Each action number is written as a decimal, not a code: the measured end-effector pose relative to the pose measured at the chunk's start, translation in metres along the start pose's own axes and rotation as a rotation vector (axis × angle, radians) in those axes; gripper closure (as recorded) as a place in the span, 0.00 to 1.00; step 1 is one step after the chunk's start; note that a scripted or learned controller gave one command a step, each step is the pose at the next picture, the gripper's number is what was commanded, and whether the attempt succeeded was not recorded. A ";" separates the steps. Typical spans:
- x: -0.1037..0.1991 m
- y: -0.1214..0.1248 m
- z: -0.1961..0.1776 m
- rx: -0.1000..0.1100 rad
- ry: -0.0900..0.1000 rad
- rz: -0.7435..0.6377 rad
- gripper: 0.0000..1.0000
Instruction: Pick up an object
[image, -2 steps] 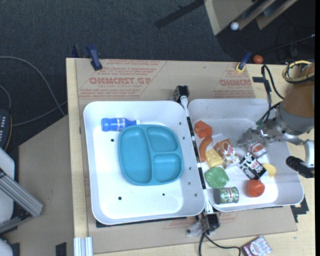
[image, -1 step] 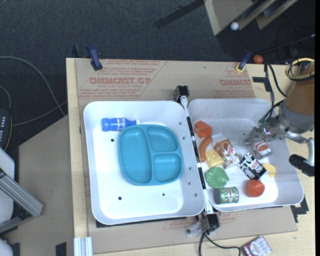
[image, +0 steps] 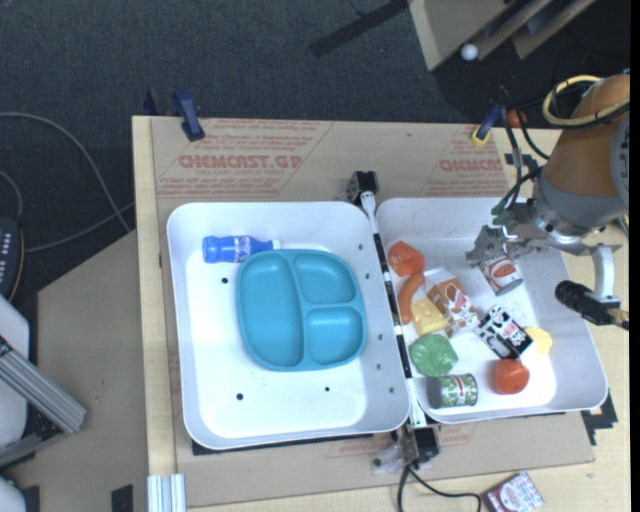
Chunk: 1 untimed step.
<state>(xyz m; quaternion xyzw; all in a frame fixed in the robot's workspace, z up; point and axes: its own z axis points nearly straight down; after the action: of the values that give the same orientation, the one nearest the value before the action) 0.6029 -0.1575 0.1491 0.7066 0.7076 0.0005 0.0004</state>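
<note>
Toys fill the right bin (image: 575, 390) from where I'm watching. Closest to the gripper (image: 500, 240) is a small red and white carton (image: 501, 273), lying tilted in the upper part of that bin, just under the fingers as far as the slant lets me see. Whether anything touches it I can't tell.

Jaws: honestly can't tell if they're open or closed. The metal bits at the wrist are a small grey blur, and nothing clearly sits between them.

Rest of the right bin is pretty crowded. An orange-red piece (image: 405, 258) sits near the left wall, with a carrot (image: 408, 297) just below it. Next to that is a yellow wedge (image: 429, 316) touching a red and white packet (image: 452, 298). A green lump (image: 433, 353) is below those, and a green can (image: 458, 390) lies on its side near the bottom edge. A black and white item (image: 503, 332) sits to the right, with a yellow bit (image: 538, 340) poking out beside it and a tomato (image: 511, 375) just under.

Left bin (image: 290, 415) has a blue divided plate (image: 300, 307) in the middle and a blue bottle (image: 233, 247) lying on its side just above it, well apart from the arm.

Arm (image: 585, 160) comes in from the upper right, hanging over the right bin's far corner.
</note>
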 end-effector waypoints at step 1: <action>0.088 -0.023 -0.036 0.003 0.002 0.000 1.00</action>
<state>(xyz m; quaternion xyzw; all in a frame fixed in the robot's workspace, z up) 0.5797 -0.0693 0.1847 0.7065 0.7077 0.0000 -0.0013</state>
